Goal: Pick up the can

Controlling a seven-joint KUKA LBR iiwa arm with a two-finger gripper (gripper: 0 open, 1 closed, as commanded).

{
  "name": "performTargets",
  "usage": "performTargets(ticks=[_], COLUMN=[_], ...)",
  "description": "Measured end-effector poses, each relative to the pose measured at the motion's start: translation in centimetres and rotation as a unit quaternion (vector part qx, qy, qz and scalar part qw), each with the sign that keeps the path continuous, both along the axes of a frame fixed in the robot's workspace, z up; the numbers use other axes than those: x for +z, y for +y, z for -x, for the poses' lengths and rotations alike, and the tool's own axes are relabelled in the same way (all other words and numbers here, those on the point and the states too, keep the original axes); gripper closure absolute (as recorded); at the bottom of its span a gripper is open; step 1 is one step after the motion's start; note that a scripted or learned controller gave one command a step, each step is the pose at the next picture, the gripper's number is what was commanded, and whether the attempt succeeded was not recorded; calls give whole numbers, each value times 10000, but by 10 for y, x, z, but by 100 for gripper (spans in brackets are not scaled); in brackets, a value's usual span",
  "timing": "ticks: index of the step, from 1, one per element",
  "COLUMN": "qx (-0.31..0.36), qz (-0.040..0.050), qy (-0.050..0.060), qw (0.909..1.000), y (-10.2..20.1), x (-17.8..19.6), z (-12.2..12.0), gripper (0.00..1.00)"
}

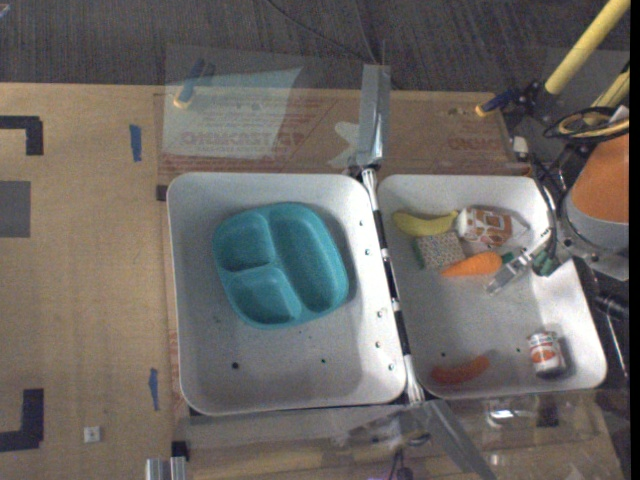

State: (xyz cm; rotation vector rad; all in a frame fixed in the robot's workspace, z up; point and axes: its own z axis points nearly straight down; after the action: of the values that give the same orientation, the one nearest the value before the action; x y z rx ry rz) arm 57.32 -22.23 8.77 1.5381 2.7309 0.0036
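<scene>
The left shallow white bin (200, 368) holds 1 teal 3-compartment plastic plate (282, 263). The right white bin (470, 318) holds a yellow banana (420, 223), an orange carrot (470, 265), a red sausage (460, 370) and, lower right, the small red-and-white can (545, 353). The end effector (515, 268) hovers open near the carrot.

Glossy white plastic bins (200, 368), smooth matt teal plastic tray (282, 262) at nine o'clock, shiny printed can (545, 353) at four, bare wooden bench (80, 298), metallic gripper (517, 268) glinting
</scene>
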Motion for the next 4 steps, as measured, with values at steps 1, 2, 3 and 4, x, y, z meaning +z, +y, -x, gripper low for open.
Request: performTargets(ticks=[1, 2, 3, 4], qx=[-337, -291, -181, -56], qz=[-44, -66, -16, -10], qy=[204, 364, 27, 33], qw=[9992, 9989, 9998, 10000], y=[1, 0, -2, -1], x=[-1, -1, 0, 4], z=[-72, -83, 45, 93], gripper=[0, 0, 0, 0])
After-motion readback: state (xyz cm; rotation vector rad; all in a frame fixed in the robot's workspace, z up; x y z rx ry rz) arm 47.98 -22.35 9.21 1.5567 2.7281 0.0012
